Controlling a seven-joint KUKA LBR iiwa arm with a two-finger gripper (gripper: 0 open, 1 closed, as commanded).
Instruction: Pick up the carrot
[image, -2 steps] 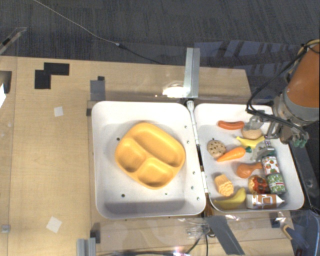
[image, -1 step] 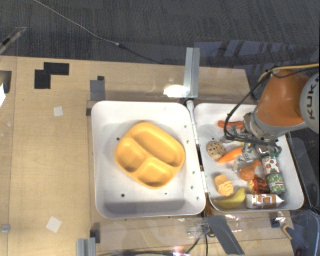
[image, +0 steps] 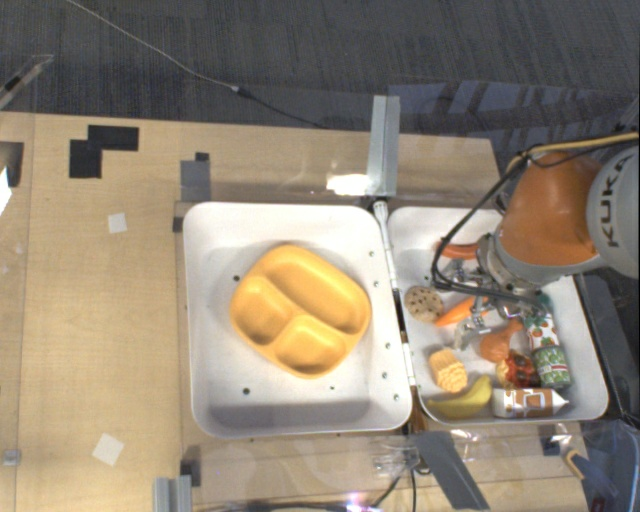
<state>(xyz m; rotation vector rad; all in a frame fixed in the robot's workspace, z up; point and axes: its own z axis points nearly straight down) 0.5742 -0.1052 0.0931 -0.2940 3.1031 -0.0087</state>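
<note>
The carrot (image: 453, 313) is a small orange piece lying aslant in the right bin (image: 590, 385), just right of a chocolate-chip cookie (image: 424, 300). My gripper (image: 479, 320) hangs low over the bin, right at the carrot's right end, under the arm's orange band (image: 545, 215). The wrist and its black cables cover the gripper's tip, and whether it touches the carrot is unclear.
The right bin also holds a red-orange piece (image: 462, 250) at the back, an orange fruit (image: 497, 346), a corn cob (image: 449, 371), a banana (image: 462, 402), a bottle (image: 530, 402) and a green packet (image: 548, 355). A yellow sectioned plate (image: 300, 308) lies in the left bin (image: 210, 400).
</note>
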